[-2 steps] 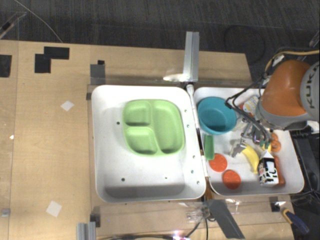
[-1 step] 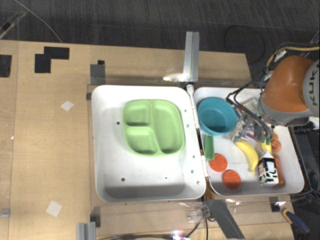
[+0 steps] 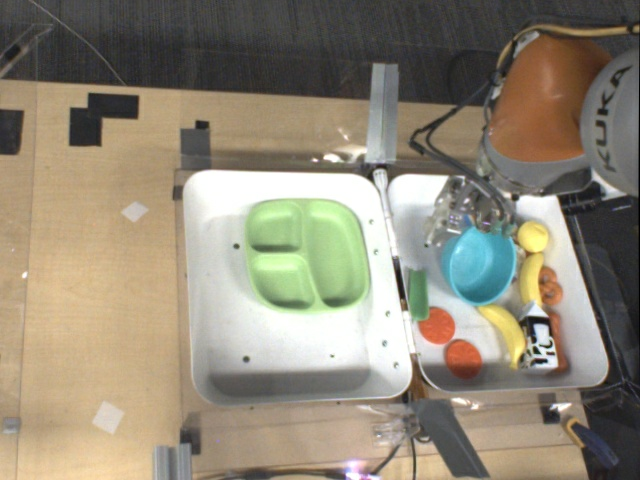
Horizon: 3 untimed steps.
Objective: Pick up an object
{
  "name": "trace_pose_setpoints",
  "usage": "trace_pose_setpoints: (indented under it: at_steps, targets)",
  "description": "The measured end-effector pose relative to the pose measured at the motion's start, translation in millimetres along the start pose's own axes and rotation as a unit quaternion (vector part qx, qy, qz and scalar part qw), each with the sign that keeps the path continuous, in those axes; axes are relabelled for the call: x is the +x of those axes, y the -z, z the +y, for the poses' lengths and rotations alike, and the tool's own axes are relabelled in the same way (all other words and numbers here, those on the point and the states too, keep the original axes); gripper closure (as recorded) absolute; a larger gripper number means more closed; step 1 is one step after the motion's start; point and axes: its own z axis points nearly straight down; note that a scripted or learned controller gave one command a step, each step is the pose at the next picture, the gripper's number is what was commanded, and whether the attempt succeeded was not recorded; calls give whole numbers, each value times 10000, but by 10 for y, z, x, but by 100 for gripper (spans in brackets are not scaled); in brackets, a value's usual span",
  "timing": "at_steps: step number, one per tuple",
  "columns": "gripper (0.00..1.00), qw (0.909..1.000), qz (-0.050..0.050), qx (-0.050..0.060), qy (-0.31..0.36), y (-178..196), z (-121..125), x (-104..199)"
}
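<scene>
My gripper (image 3: 462,214) hangs over the back of the right bin (image 3: 590,353), just above the far rim of a blue bowl (image 3: 480,266). Its metal fingers point down and left toward the bowl's rim; nothing shows between them. Around the bowl lie a yellow lemon (image 3: 533,236), two bananas (image 3: 507,330), an orange fruit piece (image 3: 550,288), a dark bottle with a white label (image 3: 540,346), two red-orange discs (image 3: 437,326) and a small green block (image 3: 417,293).
The left bin (image 3: 215,268) holds a green divided plate (image 3: 304,253). A metal post (image 3: 381,118) stands behind the seam between the bins. The arm's orange band (image 3: 540,88) looms over the right bin's back corner.
</scene>
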Motion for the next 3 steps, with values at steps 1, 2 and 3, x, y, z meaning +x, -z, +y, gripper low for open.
trace_pose_setpoints:
  at_steps: [1, 2, 3]
  targets:
    - [100, 9690, 25, 21, 2469, 110, -741, -692]
    - [0, 9687, 27, 14, 2483, 108, -715, -690]
    - [0, 9780, 9, 18, 2085, -1026, -878, -443]
